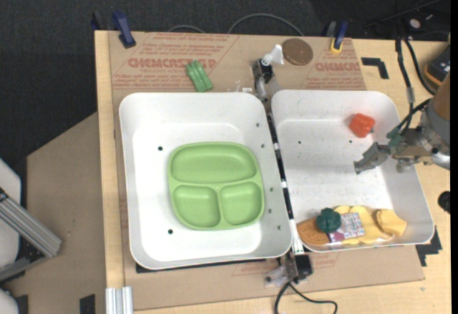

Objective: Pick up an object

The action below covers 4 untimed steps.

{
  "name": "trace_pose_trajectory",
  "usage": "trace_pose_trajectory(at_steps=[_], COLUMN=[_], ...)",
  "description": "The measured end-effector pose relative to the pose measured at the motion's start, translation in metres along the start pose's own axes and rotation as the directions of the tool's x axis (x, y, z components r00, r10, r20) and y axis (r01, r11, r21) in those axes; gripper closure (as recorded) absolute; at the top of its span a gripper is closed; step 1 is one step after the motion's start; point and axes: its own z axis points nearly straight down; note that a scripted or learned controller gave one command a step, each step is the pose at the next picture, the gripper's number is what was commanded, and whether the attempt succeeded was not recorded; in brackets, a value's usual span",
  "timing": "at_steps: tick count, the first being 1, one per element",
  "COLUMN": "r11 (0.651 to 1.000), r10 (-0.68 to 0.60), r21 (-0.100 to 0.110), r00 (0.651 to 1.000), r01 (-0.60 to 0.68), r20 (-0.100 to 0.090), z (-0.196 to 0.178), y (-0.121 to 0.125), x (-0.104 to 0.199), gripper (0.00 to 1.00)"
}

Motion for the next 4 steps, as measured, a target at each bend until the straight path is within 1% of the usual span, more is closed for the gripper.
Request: trace_pose_trajectory(at_steps=[1,2,3,4], r11=[1.000,1.000,1.000,1.000], r10=[-0.002,-0.005,-0.006,-0.002], r21=[-0.007,-0.008,-0.004,-0.006], r00=[1.000,1.000,1.000,1.000], r01=[0.002,0.005,0.006,0.002], r20=[0.004,0.003,0.000,0.003], z=[0.063,0.139,0.136,0.125], y=[0.091,0.159,0.175,0.175], x=[-0.045,-0.027,0.026,0.022], gripper=[0.00,0.00,0.00,1.00])
